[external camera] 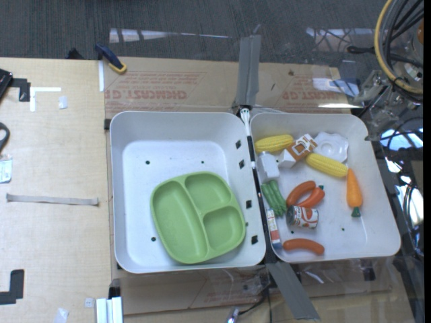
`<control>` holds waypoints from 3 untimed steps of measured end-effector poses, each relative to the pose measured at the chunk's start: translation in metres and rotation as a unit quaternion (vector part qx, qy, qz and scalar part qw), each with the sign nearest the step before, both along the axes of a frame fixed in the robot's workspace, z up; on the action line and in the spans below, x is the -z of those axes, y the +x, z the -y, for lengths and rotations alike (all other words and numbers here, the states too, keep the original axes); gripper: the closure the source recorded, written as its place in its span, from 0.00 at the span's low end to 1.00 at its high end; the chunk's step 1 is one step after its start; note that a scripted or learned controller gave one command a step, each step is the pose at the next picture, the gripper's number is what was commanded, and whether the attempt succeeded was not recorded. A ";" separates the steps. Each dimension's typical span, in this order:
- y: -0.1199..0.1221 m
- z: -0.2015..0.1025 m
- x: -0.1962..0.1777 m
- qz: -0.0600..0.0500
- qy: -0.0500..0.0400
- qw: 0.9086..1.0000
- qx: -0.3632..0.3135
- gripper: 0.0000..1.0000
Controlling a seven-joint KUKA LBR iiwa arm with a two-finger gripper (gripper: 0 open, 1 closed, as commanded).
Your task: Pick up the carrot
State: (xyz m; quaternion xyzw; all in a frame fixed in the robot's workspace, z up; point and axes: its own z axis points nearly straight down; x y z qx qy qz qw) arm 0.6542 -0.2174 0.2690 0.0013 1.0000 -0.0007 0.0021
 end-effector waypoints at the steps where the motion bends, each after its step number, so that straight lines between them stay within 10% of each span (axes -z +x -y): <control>1: -0.029 0.004 0.145 0.000 0.000 1.000 0.004 0.00; 2: -0.026 0.002 0.133 0.004 -0.002 1.000 0.001 1.00; 3: -0.026 0.002 0.133 0.004 -0.001 1.000 0.001 0.00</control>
